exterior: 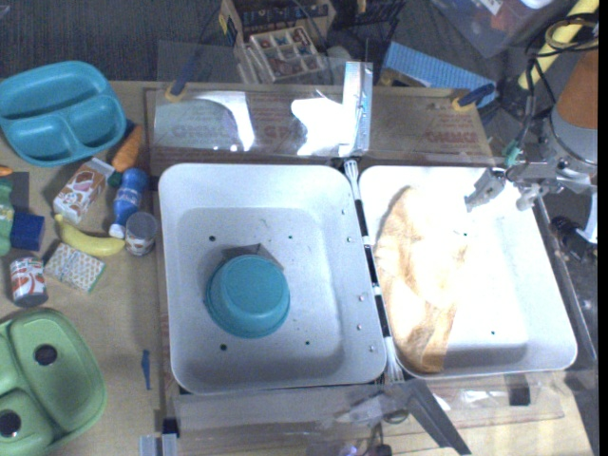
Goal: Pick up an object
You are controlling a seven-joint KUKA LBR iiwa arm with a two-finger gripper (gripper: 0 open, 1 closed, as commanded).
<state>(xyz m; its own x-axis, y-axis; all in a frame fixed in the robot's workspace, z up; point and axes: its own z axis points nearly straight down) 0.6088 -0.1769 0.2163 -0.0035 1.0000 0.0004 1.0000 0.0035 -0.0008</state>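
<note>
The likeliest thing to pick is the tan cloth (418, 274), lying crumpled along the left side of the right bin (546, 350), from near the top wall down to the bottom left corner. The other candidate, a blue bowl (248, 295), sits upside down in the middle of the left bin (180, 207), well apart from the arm.

The gripper (503, 186) hangs over the upper right part of the right bin, beside the cloth's top end but not over it, and nothing is between its fingers; whether they stand spread or together I cannot tell, as they are small and washed out by glare.

To do this step well, the arm should shift left until it is squarely above a raised fold of the cloth (a thick ridge, not a flat edge), then come straight down and pinch.

The cloth's folds are hard to read against the bright bin floor, so its highest point is probably near the middle, though that is uncertain. The arm itself is cut off at the right.
</note>
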